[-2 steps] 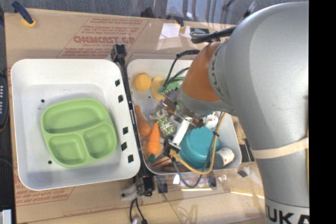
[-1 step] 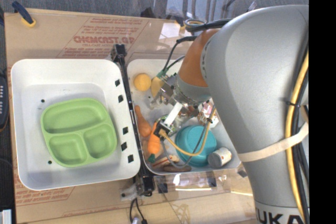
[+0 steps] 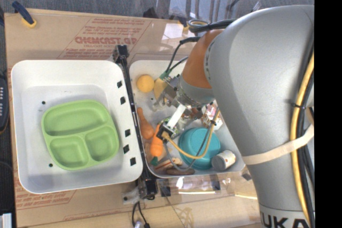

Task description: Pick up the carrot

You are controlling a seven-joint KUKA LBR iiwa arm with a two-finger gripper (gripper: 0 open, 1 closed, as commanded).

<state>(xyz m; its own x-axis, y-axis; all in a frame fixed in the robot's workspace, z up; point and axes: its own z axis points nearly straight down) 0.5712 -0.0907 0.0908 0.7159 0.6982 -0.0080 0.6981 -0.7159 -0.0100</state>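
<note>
The orange carrot (image 3: 146,126) lies lengthwise along the left wall of the right bin (image 3: 140,69), its thin tip pointing toward the back and its thicker end (image 3: 155,148) toward the front. My gripper (image 3: 169,115) hangs low over the middle of that bin, just right of the carrot and close to it. The wrist and its fittings cover the fingertips, and nothing shows as held.
A yellow lemon-like ball (image 3: 144,83) sits at the back of the right bin. A teal bowl (image 3: 200,148), a pale grey cylinder (image 3: 224,159) and a brown item (image 3: 172,168) crowd its front. The left bin (image 3: 24,115) holds a green divided plate (image 3: 80,133).
</note>
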